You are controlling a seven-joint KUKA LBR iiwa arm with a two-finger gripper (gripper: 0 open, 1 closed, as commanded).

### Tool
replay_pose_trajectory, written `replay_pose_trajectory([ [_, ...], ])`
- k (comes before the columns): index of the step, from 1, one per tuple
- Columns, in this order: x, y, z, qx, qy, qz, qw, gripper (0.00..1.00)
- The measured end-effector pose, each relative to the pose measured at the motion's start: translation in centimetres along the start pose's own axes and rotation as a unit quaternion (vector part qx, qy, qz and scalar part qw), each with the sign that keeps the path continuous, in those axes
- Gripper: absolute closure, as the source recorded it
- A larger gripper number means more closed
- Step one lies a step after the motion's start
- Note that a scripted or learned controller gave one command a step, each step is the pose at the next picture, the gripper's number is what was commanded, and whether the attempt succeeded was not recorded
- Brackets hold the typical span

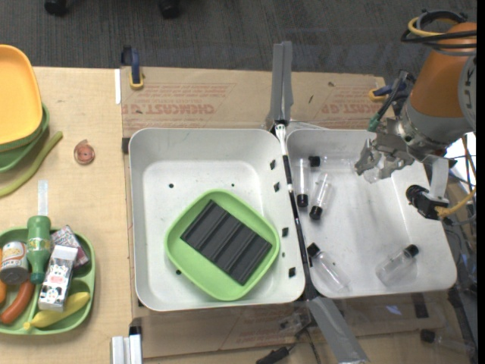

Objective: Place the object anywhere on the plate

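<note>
Camera view showed the gripper (pixel 377 165) poised over the right bin (pixel 364 226) of vials (pixel 321 196); its finger state could not be told.

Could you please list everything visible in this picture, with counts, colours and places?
plate: one, green, left bin.
black ridged slab: one, lying on the plate.
white bins: two, side by side on the bench.
clear vials with black caps: about six, scattered in the right bin.
yellow plate: one, stacked on green ones, far left.
divided green tray: one, holding toy food, lower left.
pink disc: one, on the bench.
arm: grey and orange, upper right.
gripper: above the right bin.
</note>
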State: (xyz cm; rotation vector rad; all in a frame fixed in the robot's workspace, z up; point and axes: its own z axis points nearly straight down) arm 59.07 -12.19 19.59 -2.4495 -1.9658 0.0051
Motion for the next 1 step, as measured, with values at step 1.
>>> replay_pose_trajectory([
  [1, 0.0, 0.01, -0.01, 0.0, 0.0, 0.0, 1.0, 0.0],
])
